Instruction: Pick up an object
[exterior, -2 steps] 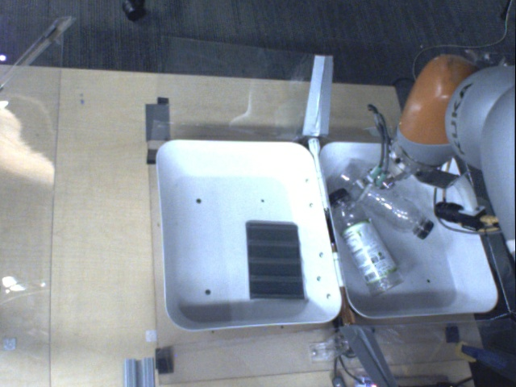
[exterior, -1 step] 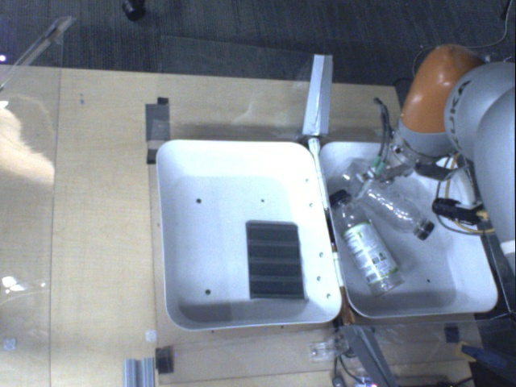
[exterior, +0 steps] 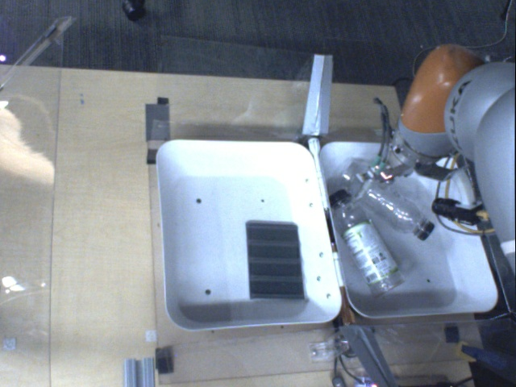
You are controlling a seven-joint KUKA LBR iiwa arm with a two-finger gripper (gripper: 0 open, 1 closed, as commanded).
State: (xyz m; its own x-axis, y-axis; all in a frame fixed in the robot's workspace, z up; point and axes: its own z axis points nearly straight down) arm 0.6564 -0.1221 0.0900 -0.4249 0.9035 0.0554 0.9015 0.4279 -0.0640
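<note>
2 white bins (exterior: 185,216) side by side on a wooden bench (exterior: 89,240)

Two clear plastic bottles (exterior: 372,234) lie tilted, touching, in the right bin (exterior: 476,297).

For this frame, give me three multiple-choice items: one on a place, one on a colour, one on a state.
1. Where does the ribbed pad lie?
A. left bin
B. right bin
C. bare bench

2. What colour is that pad?
A. white
B. dark grey
C. orange

3. How does the labelled clear bottle sit in the right bin?
A. standing upright
B. lying on its side
C. propped on the rim

Answers: 1 A, the pad rests on the floor of the left bin. 2 B, it reads dark against the white bin. 3 B, its whole length lies flat on the bin floor.
</note>
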